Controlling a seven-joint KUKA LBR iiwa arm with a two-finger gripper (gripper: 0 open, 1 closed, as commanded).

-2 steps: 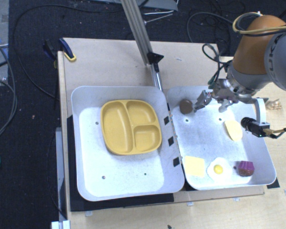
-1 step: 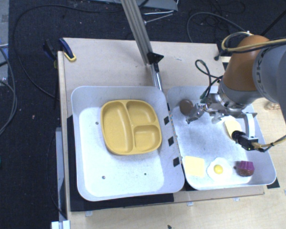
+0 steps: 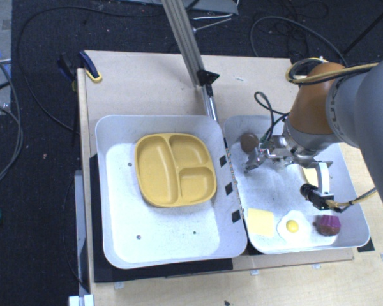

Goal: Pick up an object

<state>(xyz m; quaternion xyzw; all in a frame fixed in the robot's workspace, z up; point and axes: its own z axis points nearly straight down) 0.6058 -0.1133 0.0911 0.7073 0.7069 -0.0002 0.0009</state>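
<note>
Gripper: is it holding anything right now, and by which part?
Cannot be told. The gripper is low in the right bin, close to a brown object, but nothing shows between its fingers from this slant.

Bright, even overhead light washes out the white bins (image 3: 115,234); shadows are soft, the dark floor (image 3: 38,56) murky, detail slightly grainy.

Mustard-yellow divided plate (image 3: 176,169) in a speckled white bin (image 3: 115,234); pale yellow square (image 3: 261,222), white-and-yellow fried egg (image 3: 293,227), purple piece (image 3: 327,225) and brown lump (image 3: 248,142) in another white bin (image 3: 351,238); grey arm (image 3: 364,107) with orange band (image 3: 311,104).
</note>
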